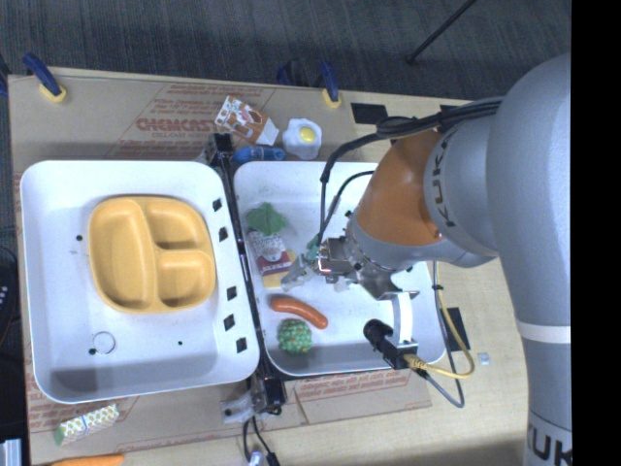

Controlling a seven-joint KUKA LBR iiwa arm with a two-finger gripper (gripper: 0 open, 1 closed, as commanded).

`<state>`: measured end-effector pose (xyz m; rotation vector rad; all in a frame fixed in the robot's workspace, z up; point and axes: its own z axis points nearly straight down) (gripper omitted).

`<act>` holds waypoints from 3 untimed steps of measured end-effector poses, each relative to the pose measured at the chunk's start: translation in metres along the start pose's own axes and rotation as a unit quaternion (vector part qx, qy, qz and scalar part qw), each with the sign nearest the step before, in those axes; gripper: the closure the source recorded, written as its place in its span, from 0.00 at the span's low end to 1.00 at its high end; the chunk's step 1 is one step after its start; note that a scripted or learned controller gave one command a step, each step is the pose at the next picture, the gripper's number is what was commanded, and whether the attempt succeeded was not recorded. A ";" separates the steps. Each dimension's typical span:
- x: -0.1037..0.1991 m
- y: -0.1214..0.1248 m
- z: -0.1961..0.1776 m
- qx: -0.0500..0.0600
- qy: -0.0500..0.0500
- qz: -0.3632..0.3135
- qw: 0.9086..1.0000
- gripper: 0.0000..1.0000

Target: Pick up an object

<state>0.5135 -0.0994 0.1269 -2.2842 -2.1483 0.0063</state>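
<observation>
Cardboard-lined table (146, 105) carries two white bins; right bin (340, 357) holds the candidates: hot dog (299, 310), green ball (295, 336), leafy piece (265, 218). Tool (320, 265) sits low over a small packet (273, 252); opening: cannot tell. Judgement: centre on one item, clear of neighbours, before closing.

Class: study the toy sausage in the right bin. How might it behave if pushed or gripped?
The toy sausage looks round and slim, so a push would probably roll it. Its glossy skin suggests it might slip when gripped. It appears small, likely light.
</observation>
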 end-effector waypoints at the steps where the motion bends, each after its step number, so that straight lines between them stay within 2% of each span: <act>1: 0.000 -0.034 0.036 -0.001 0.000 -0.078 0.997 0.00; 2: 0.001 -0.033 0.026 -0.001 0.000 -0.081 0.997 1.00; 3: 0.036 -0.040 -0.079 -0.002 -0.001 -0.180 0.984 1.00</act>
